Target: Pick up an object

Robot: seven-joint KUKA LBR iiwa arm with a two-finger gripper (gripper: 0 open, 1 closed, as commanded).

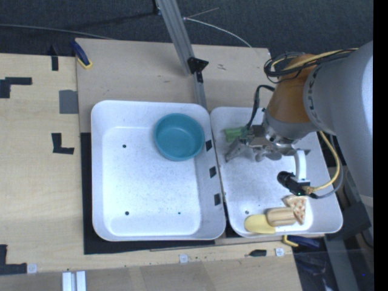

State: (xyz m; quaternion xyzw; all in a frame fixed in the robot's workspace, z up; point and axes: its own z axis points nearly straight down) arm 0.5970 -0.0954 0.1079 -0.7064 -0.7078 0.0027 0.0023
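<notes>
The pincer [233,152] hangs low in the right bin [254,190], fingers apart, nothing between them. A green item [233,133] lies just behind its tips; a bun [276,218] sits well nearer the front. Approach step, seemingly; next it needs centring over the green item before closing.

So the arm [315,102] comes in from the right with its gripper [242,145] low in the right bin [273,190], next to a green thing [233,133]. Toy food [276,218] sits at that bin's front edge, and a blue bowl [179,136] is in the left bin [121,180].
</notes>
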